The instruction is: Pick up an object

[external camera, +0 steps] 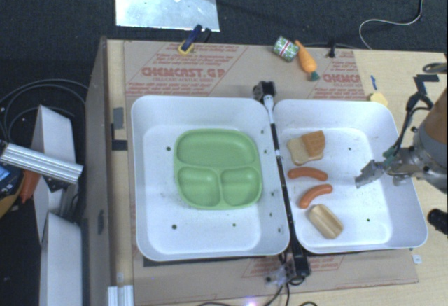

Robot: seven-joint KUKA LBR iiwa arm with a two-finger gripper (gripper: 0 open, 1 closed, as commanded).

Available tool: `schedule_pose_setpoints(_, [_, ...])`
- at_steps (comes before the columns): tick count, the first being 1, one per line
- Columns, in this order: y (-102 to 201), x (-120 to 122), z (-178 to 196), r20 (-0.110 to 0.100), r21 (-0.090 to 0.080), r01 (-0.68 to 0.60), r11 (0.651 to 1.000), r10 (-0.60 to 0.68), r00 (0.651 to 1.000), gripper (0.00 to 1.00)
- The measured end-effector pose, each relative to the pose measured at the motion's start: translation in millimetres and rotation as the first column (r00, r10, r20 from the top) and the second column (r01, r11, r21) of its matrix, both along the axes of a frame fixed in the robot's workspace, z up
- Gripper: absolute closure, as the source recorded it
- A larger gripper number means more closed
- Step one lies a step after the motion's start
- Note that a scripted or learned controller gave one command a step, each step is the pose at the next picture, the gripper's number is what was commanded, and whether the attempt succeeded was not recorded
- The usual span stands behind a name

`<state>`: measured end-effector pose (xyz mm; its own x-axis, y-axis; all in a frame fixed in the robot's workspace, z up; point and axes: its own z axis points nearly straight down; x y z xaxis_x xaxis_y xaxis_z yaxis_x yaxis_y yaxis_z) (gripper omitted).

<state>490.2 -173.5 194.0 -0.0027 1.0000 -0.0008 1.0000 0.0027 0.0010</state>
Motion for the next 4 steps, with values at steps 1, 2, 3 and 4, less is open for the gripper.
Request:
schedule_pose_setpoints(1, [64.0,24.7,-63.9,-0.001,0.002,0.000,1.000,0.000,1.000,0.00])
schedule_pose_setpoints(2, [76.5,31.6,-107.9,-0.002,0.001,0.000,1.000,0.000,1.000,0.00])
schedule_pose_setpoints(3, [76.3,32.4,-97.4,0.001,0.001,-0.001,1.000,0.001,1.000,1.00])
schedule_pose_setpoints(4, [76.3,32.4,-97.4,0.001,0.001,-0.001,1.000,0.001,1.000,0.00])
